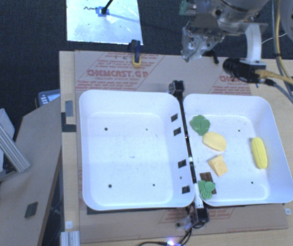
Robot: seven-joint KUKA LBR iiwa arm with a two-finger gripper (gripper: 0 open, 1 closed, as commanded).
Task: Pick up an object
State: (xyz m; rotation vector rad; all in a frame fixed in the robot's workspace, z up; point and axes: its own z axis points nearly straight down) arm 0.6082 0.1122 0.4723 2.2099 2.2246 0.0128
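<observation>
The right bin (269,118) holds several toy foods. A green leafy piece (200,124) lies near its left wall, with a pale yellow oval piece (214,141) just below it. Under that rests a yellow cheese wedge (218,165). A second green piece on a brown base (206,188) sits at the bin's front left corner. A yellow corn cob (259,152) lies toward the right side. My gripper (193,50) hangs high above the bench behind the bins, far from all the pieces, with nothing visible between its fingers.
The left bin (92,106) stands beside the right one, joined by a black clipped divider (183,137). A shiny metal sheet (103,13) lies at the back left. A yellow-and-blue clamp (135,54) sits on the board's far edge. Cables (279,78) trail at the right.
</observation>
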